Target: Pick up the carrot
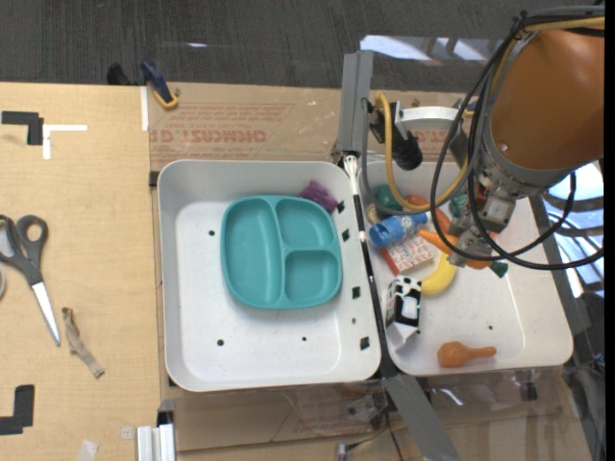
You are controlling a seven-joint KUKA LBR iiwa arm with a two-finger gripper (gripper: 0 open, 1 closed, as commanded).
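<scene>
The carrot (441,240) is orange with a green leafy end (498,269) and lies slantwise in the right bin (524,329), between the banana and the arm. My gripper (469,246) hangs low over the carrot's middle and covers part of it. Its fingers are lost among cables and the wrist body. The arm's large orange band (557,94) fills the upper right.
Around the carrot lie a yellow banana (440,278), a blue bottle (396,229), a red-and-white box (413,254), a black-and-white toy (406,303) and an orange drumstick-shaped toy (464,353). The left bin (192,334) holds a teal divided plate (283,253) and a purple item (320,196).
</scene>
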